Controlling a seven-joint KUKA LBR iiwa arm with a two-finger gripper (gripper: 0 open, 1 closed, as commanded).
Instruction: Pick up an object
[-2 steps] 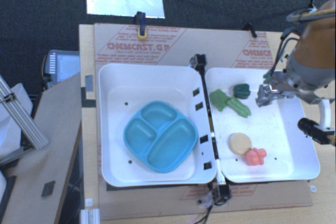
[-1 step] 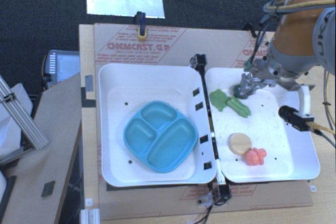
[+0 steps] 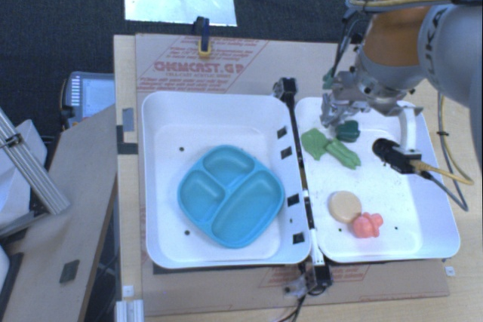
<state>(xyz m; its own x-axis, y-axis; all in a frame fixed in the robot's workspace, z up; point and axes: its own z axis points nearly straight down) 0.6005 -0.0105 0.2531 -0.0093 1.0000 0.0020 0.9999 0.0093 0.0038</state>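
My gripper (image 3: 337,119) hangs low over the far left part of the right bin (image 3: 411,200). Just below it lie a light green piece (image 3: 315,143) and a darker green piece (image 3: 344,155), side by side. A dark teal object (image 3: 349,133) sits right beside the gripper's tip. Nearer the front of the same bin rest a tan round disc (image 3: 346,205) and a pink object (image 3: 367,225), touching each other. Nothing can be seen held by the gripper.
The left bin (image 3: 155,162) holds a blue divided plate (image 3: 230,194). A black divider with clips (image 3: 294,154) runs between the bins. A black fitting with a yellow cable (image 3: 392,153) hangs from the arm over the right bin.
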